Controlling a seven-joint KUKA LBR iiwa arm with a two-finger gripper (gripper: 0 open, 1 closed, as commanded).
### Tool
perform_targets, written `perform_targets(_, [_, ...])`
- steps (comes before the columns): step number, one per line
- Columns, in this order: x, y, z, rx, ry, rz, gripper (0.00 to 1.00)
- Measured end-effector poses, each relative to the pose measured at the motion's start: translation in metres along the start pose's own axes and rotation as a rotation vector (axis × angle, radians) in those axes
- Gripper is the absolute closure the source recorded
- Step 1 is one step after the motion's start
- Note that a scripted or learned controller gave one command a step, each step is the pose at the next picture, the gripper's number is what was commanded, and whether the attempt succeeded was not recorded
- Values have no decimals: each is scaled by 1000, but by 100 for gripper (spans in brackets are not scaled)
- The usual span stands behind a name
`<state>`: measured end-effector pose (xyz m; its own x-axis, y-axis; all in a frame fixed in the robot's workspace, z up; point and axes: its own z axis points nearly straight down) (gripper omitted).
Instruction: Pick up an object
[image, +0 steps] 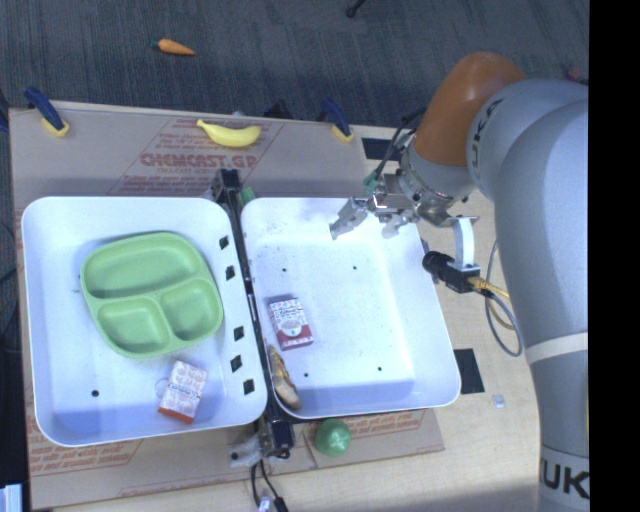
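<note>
Dark carpet (250, 50) behind, with a small orange scrap (176, 46) lying on it, and a cardboard-covered bench (180, 150) bearing two white bins side by side. At far left, the left bin (50, 300), holding one green divided plate (152, 292) and one small red-and-white packet (183, 390) near the front wall. Behind the bins, one yellow banana (230, 131) on the cardboard. Further right, the right bin (400, 310), with one red carton (289, 322) flat near the divider and one brownish item (282, 380) tucked into the front-left corner (too small to name). In front of that bin, one green ball (333, 437). At right, the gripper (372, 219) above the bin's back edge, fingers spread apart, nothing between them.

Likeliest target: the red carton, well apart from the gripper. Best approached straight down, fingers across its narrow sides, clear of the divider, closing only once low around it.
</note>
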<state>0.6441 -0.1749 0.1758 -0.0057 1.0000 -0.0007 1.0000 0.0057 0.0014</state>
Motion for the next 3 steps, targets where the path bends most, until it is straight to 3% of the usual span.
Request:
perform_targets(1, [-36, 12, 40, 4, 1, 2, 0])
perform_targets(2, [14, -2, 85, 6, 2, -1, 0])
perform_targets(3, [-1, 14, -14, -1, 0, -1, 0])
